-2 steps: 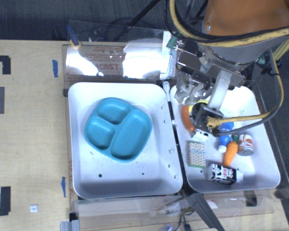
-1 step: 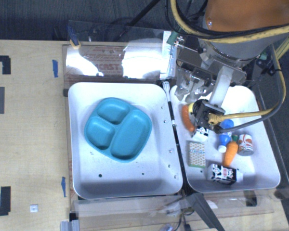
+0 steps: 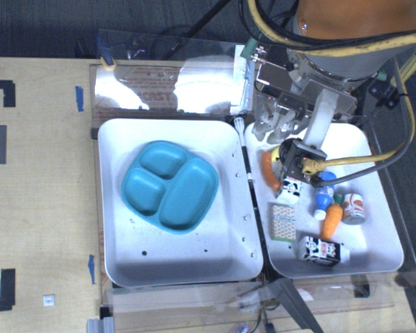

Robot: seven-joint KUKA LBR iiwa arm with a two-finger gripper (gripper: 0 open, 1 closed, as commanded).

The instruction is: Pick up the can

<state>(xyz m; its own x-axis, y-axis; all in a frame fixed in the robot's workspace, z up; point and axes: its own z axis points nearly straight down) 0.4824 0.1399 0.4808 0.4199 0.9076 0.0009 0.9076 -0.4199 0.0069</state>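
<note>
Two white bins lie under me. The left bin (image 3: pixel 118 255) sits well off to the view's left of my pincer (image 3: pixel 276 125), and the right bin (image 3: pixel 385 248) is the one I hang over, near its far edge. A blue divided plate (image 3: pixel 170 184) rests in the middle of the left bin, well apart from my pincer. I cannot tell from here whether my pincer is spread or closed, and I see nothing held in it. Lower in the view than my pincer lie a black-and-white carton (image 3: pixel 324 250), a patterned flat pad (image 3: pixel 284 222) and, nearest to me, an orange fruit-like piece (image 3: pixel 270 172). A carrot (image 3: pixel 332 220) lies down and to the view's right of my pincer. The can (image 3: pixel 353 208), small, red and white, lies just beside the carrot. It is well apart from my pincer and close to the bin's right wall. I judge it light, stiff and smooth, likely to roll or slip. I would grip it across the middle of its round body, on the sides clear of the carrot
</note>
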